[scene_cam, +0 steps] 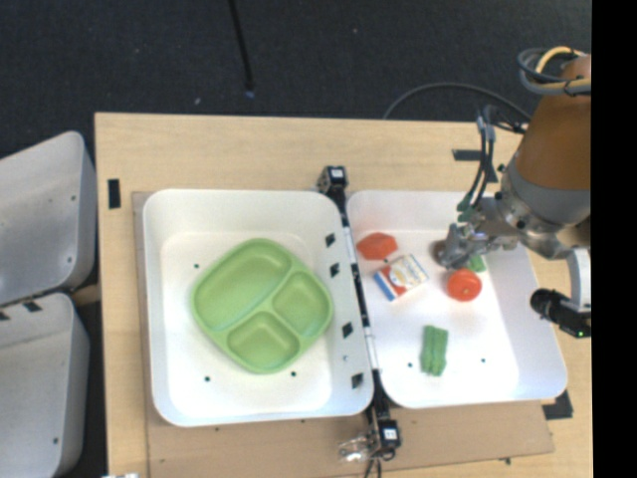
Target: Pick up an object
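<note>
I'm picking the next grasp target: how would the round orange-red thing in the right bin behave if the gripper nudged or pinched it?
The round orange-red thing looks ball-like and smooth, so it would probably roll on the right bin floor when nudged. Its curved sides may slip from a pinch unless centred. The gripper is right beside it, so an accidental bump seems possible.

I see my arm (557, 157) entering from 3 o'clock, its orange band above the grey wrist. The wrist bends down toward 8 o'clock, and the hand (456, 249) hangs low at its end, pointing down, close to the surface below.
</note>
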You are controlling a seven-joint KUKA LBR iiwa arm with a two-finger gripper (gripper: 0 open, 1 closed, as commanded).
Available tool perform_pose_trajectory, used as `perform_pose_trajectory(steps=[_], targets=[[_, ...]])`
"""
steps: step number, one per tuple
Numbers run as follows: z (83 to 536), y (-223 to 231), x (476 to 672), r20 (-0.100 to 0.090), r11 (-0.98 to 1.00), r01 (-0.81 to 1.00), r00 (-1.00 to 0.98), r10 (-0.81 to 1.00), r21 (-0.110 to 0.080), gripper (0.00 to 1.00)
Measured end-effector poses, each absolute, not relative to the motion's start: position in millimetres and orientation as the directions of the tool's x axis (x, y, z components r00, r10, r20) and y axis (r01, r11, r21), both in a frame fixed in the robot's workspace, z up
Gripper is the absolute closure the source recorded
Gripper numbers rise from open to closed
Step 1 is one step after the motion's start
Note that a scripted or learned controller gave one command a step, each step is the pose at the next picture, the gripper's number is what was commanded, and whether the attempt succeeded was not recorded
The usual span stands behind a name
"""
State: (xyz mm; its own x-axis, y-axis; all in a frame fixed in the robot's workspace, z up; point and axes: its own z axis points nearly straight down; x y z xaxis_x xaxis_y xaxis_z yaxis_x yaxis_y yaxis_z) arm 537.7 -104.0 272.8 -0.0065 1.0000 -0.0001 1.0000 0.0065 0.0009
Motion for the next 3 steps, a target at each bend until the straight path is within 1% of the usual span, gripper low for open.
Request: perform_pose_trajectory(steps=[1,2,3], targets=[[263.7,-45.0,522.0,0.001,0.007,1.0,-0.007,1.0,0.0,1.0],[266.0,5.9,512.5,0.001,0.007,1.0,-0.007,1.0,0.0,1.0],[252.5,47.2,497.5,0.001,0.006,1.0,-0.006,1.0,-0.001,1.0]])
